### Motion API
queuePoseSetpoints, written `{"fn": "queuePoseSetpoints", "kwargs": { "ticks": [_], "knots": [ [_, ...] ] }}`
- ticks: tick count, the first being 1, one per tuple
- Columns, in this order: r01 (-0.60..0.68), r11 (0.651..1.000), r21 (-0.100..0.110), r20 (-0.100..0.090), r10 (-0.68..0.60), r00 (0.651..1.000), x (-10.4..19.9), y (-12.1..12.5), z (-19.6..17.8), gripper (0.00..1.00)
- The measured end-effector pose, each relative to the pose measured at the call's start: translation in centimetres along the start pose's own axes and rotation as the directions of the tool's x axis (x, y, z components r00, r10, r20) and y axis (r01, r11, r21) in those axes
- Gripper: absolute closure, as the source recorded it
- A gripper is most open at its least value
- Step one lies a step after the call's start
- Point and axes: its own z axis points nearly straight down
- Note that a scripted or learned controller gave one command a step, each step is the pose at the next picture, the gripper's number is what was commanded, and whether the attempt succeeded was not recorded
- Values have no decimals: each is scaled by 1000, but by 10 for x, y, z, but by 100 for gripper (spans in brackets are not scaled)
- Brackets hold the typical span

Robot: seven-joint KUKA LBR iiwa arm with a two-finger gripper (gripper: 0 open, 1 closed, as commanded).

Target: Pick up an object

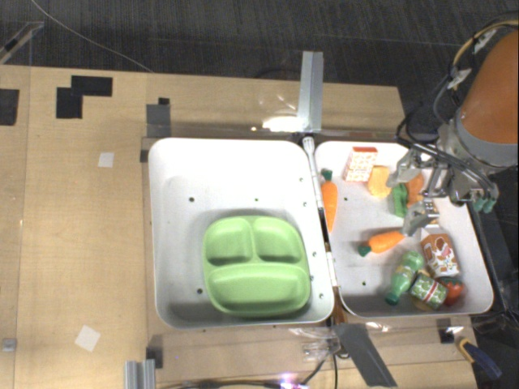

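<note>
Seen from above at a slant: two shallow white bins side by side on a wooden bench. In the left bin, a green divided plate, lying toward the near side, well apart from everything else. In the right bin, a scatter of toy groceries: a carrot lying along the left wall, leafy end toward the far side; a small red-and-white carton near the far wall with a yellow piece just beside it; a second carrot lying crosswise near the middle; a green bottle tilted toward the near edge, touching a green-labelled can and close to a printed can; a small red piece at the near right corner. Reaching in from the right, the grey arm with its orange band, and the gripper low over the right bin's far half, spread apart with nothing clasped between the fingers; one finger near the yellow piece, the other toward the crosswise carrot. Between the fingers, a green item and something orange, partly hidden, not clearly identifiable.
</note>
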Motion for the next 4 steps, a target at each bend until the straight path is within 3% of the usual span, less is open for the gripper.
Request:
{"fn": "queuePoseSetpoints", "kwargs": {
  "ticks": [1,2,3,4],
  "knots": [
    [261,965,-5,-9,-261,965,-24,-33,179,0],
    [177,984,3,12,-177,984,30,-44,188,0],
    [186,982,10,31,-186,982,23,-43,174,100],
    [157,988,4,6,-157,988,8,-51,91,100]
  ]
}}
